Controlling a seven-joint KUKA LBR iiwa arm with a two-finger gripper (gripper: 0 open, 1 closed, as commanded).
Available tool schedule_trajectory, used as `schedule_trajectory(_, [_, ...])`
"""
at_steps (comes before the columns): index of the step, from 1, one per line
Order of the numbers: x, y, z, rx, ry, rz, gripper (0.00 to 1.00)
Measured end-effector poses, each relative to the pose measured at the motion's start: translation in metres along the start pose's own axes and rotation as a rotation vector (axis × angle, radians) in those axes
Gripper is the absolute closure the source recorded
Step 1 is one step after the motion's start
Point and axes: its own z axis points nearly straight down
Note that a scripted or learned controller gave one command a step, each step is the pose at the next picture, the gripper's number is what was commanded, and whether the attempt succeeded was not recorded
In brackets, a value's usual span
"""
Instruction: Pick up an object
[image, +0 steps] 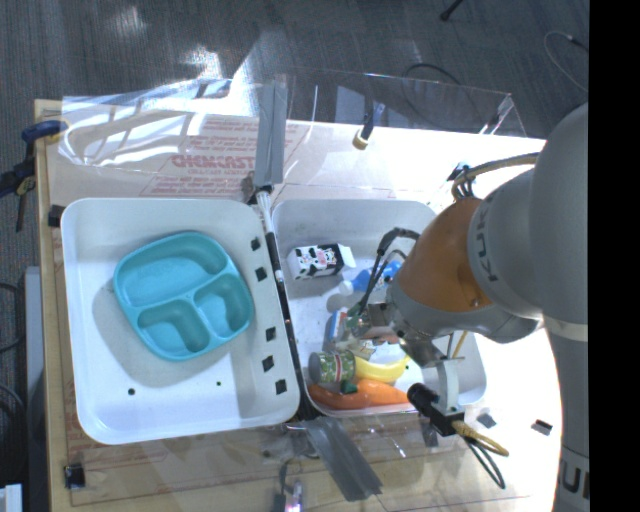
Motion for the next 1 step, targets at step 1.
schedule_trajectory(1, [0.0161, 0.0051, -0.0937, 0.02, 0.005, 0.366, 1.0])
